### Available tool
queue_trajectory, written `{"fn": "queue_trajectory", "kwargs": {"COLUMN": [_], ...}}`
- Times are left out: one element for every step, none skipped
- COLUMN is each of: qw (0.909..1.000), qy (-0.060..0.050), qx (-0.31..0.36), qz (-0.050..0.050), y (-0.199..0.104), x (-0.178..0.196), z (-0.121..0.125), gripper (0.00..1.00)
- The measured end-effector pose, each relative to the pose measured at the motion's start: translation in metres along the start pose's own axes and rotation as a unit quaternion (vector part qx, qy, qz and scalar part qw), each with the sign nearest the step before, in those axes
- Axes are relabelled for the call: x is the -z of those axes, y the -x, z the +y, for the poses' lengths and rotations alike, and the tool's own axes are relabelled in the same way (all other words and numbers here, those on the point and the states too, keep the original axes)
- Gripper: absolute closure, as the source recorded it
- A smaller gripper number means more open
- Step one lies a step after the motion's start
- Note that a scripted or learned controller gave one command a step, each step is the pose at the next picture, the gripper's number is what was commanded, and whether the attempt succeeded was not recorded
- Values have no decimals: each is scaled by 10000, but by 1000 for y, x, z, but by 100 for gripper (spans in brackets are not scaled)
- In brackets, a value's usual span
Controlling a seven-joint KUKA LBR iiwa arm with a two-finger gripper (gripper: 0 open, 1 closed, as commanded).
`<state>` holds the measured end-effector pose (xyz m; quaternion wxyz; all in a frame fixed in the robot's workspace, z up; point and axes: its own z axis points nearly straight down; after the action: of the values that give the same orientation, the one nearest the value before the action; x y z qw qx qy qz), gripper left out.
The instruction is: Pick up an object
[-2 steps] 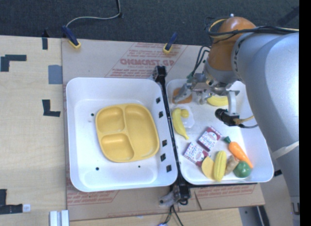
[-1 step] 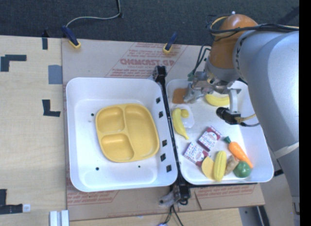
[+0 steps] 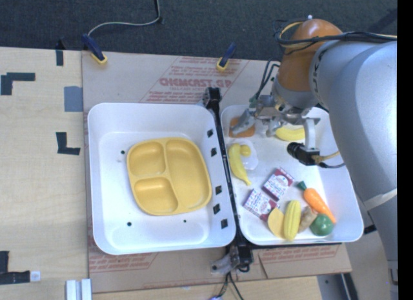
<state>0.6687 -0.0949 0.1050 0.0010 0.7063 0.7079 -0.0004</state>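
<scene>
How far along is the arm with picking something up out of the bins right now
Nothing looks done yet: no item is visibly lifted. In hand: the gripper is low at the back of the right bin, near a banana; its grasp cannot be judged. Left: secure and raise an item. The carrot, corn and red packets lie on the bin floor, and the yellow divided plate sits in the left bin.

The tool [image 3: 258, 117] hangs low over the right bin's [image 3: 348, 224] far end.

Grey arm [image 3: 361, 99], rounded links; orange band [image 3: 303, 60] above wrist; thin black cables; metallic tool [image 3: 261, 117].
</scene>
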Motion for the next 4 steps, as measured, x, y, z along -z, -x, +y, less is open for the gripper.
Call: {"fn": "queue_trajectory", "kwargs": {"qw": [10000,10000,10000,10000], "qy": [-6,-6,-1,5], "qx": [2,3,-2,3], "qz": [8,7,1,-1], "y": [-1,-1,1,0], "x": [9,9,-20,-9], "z": [0,0,0,0], "gripper": [100,0,0,100]}}
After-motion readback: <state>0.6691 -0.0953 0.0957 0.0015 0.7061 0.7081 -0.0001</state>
